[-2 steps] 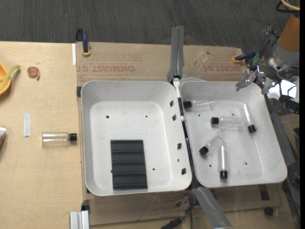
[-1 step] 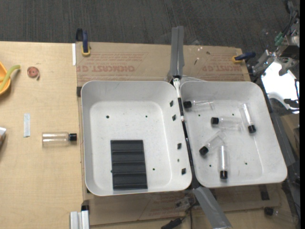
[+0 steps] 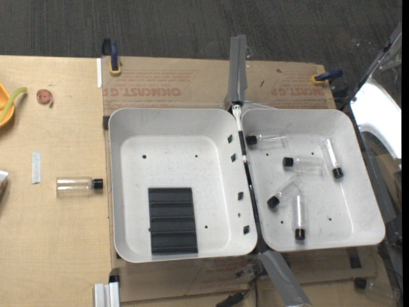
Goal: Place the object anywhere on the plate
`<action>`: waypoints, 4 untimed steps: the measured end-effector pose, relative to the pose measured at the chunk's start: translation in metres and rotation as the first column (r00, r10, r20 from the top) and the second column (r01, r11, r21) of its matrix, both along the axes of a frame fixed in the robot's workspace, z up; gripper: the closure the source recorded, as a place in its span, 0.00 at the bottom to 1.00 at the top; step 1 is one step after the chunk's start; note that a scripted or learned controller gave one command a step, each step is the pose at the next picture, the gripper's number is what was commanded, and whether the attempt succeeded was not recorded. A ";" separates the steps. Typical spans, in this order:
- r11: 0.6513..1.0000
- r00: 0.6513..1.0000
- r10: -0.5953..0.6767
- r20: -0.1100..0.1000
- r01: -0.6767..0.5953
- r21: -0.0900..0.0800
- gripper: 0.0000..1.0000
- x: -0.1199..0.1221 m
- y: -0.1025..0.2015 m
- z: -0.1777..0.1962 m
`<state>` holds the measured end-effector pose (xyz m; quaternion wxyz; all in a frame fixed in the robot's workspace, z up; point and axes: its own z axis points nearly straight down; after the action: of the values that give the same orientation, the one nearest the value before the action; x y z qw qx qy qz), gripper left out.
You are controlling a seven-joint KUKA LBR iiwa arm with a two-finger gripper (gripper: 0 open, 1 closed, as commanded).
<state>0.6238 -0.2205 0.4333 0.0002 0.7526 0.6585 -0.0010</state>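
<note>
Clear vials blend into the right bin; I cannot tell the claw's state.

Even, fairly bright overhead light falls on the tabletop, with soft, short shadows. The two white bins come close to washing out, their inner walls pale and low in contrast. A blown-out white patch glares at the right edge. The dark floor beyond stays dim. Detail is slightly soft and grainy throughout.
</note>
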 end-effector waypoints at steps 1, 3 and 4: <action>0.995 0.995 -0.103 -0.001 0.103 0.000 0.00 0.036 0.004 0.007; 0.958 0.958 -0.288 -0.001 0.288 -0.001 0.00 0.035 0.012 0.006; 0.945 0.945 -0.327 0.000 0.327 0.000 0.00 0.036 0.007 0.007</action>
<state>0.6595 -0.2134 0.4406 0.0002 0.8512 0.5249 -0.0013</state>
